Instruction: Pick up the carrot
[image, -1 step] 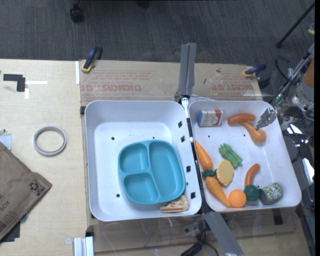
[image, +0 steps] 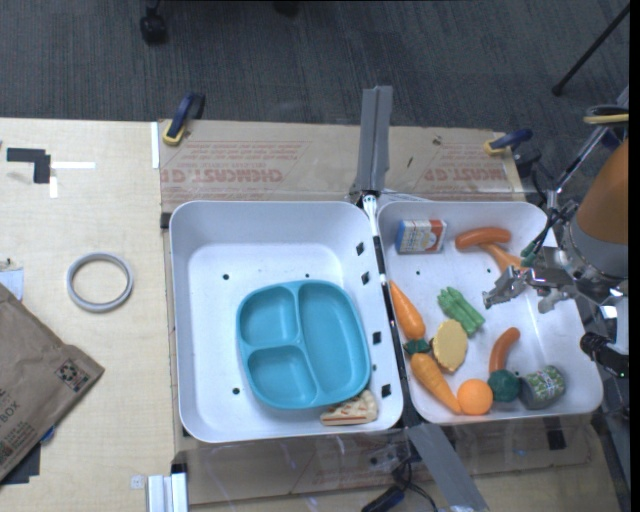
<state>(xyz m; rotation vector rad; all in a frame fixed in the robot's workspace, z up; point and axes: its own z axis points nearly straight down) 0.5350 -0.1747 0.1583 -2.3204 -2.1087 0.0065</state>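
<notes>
Two carrots lie along the left side of the right bin (image: 590, 398). One carrot (image: 406, 310) rests against the left wall. The other carrot (image: 435, 383) is lower down, with its green top pointing up-left, beside an orange ball (image: 476, 396). A small orange piece (image: 503, 257) with a green end lies further right. My gripper (image: 508, 288) hangs over the right part of this bin, just below that piece and well right of both carrots. I see nothing held in it.
The right bin also holds a milk carton (image: 420, 236), a sausage (image: 483, 238), green beans (image: 460, 308), a potato slice (image: 450, 346), a red sausage (image: 503, 348) and a can (image: 543, 386). In the left bin (image: 200, 330) are a blue divided plate (image: 300, 342) and a sandwich (image: 350, 409).
</notes>
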